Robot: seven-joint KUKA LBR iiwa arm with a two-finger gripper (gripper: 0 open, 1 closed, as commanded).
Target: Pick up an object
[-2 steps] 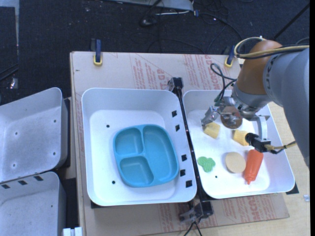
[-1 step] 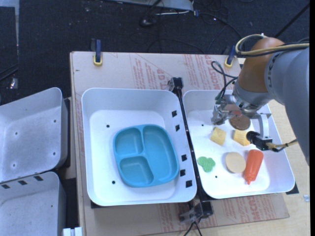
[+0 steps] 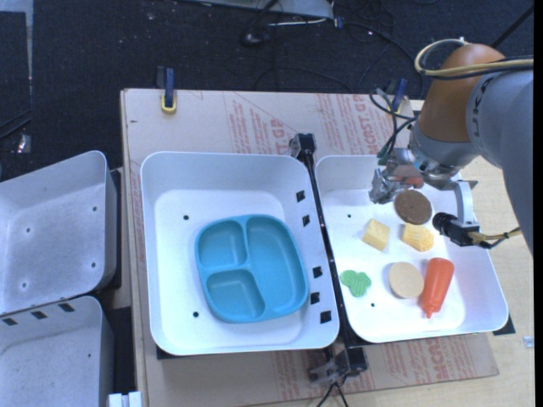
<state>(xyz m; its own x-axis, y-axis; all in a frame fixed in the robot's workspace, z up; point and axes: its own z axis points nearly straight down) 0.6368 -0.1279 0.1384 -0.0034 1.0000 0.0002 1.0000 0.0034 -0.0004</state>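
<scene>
Here, fingers (image 3: 392,185) beside flat brown disc (image 3: 413,208), grip unclear, glossy orange carrot (image 3: 436,285) nearby.

arm (image 3: 501,108): grey | wrist band: orange | cable: yellow loop | end effector (image 3: 392,181): metallic

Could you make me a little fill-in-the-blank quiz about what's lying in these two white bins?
1. The blue tray has ___ compartments.
2. The carrot is coloured ___.
3. The green piece lies in the ___ bin.
4. The gripper hovers next to a round ___ disc.

Missing words: three; orange; right; brown
</scene>
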